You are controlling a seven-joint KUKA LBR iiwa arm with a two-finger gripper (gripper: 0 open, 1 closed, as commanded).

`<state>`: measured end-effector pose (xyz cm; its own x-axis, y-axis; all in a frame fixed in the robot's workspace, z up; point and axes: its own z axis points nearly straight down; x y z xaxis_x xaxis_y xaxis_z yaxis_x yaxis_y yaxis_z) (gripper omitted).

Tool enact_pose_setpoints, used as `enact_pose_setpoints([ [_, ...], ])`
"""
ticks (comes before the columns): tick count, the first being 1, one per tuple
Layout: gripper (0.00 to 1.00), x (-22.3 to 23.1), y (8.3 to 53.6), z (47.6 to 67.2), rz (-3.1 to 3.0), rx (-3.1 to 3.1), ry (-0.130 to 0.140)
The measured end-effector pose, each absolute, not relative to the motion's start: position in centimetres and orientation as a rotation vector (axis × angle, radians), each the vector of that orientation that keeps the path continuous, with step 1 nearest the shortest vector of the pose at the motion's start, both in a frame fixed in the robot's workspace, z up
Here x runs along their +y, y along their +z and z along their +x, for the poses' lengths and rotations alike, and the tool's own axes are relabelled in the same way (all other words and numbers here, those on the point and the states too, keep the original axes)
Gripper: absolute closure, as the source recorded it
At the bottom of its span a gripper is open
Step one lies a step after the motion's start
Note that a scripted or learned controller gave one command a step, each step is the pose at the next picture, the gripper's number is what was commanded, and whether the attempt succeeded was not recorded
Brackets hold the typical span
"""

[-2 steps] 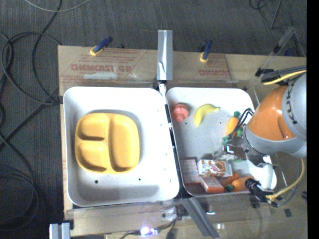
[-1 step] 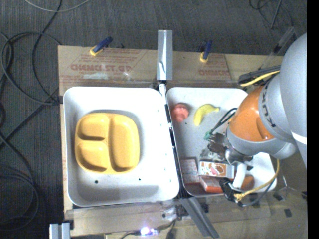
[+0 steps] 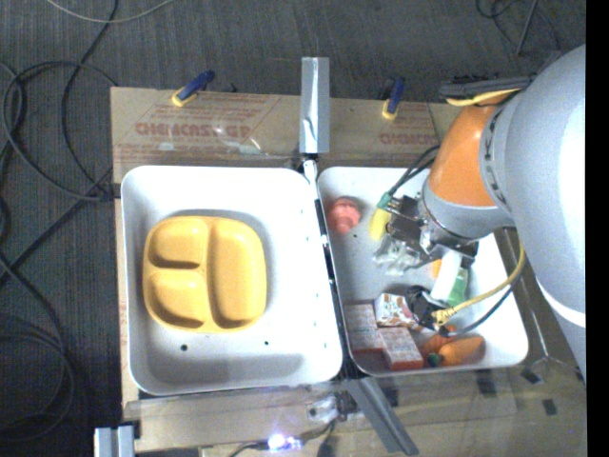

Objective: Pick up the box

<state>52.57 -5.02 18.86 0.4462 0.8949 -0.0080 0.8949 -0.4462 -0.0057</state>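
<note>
inspector: where does the grey arm with the orange band stand?

assistant: it reaches in from the right and hangs over the right shallow white plastic bin. the two-finger gripper sits low over the bin's middle, amid cables and brackets. whether it is spread or pressed together i cannot tell; the wrist hides it.

inspector: and the task's thing?

assistant: the small red and white printed cardboard box lies at the near side of that bin, just beside a flat reddish carton along the front wall. it is near the gripper but apart from it, towards the front. nothing is seen pinched, so i judge the pick not yet made.

inspector: what crowds it?

assistant: an orange carrot-shaped toy in the front right corner, a pink round toy towards the back, and a green and white item partly under the wrist, too hidden to name. the clutter likely leaves little room around the box.

inspector: the left bin?

assistant: the left white bin holds a yellow divided plastic tray, well apart from the work.
</note>
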Motion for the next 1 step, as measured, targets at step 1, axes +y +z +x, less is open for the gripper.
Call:
enact_pose_setpoints([
  [1,0.00,-5.03,18.85,52.56,-2.671,-1.653,0.016],
])
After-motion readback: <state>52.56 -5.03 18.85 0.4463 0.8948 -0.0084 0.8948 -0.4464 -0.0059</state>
